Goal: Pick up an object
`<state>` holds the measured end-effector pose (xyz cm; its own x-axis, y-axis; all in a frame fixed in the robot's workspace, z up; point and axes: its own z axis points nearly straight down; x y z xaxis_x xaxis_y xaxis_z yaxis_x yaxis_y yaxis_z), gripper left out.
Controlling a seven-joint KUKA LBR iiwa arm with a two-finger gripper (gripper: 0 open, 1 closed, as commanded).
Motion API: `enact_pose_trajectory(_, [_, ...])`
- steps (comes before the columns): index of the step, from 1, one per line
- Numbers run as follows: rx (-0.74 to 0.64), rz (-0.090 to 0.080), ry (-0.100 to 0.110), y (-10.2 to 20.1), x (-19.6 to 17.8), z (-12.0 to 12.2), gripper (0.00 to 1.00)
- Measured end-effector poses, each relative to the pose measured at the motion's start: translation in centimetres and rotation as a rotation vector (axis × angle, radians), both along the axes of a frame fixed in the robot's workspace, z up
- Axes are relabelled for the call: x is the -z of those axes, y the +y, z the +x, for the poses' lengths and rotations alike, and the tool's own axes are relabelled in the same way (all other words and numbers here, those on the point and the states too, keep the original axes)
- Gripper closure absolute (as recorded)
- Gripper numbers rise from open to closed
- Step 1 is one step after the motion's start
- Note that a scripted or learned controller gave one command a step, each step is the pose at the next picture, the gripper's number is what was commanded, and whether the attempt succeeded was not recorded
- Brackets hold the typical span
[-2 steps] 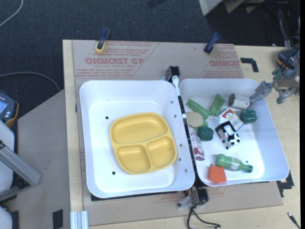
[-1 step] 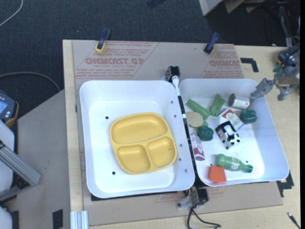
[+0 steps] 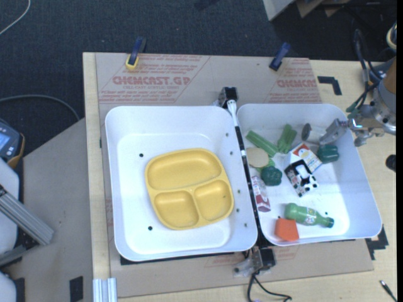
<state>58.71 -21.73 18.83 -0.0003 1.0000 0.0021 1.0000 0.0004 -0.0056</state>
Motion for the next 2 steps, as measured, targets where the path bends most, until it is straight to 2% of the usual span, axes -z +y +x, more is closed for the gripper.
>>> enact_pose_trajectory(1, [-0.001,0.001,0.001,1.0,5.8,0.2,0.00])
enact_pose_trajectory(2, [-0.001,-0.006,-0.018,0.9,8.6,0.6,0.00])
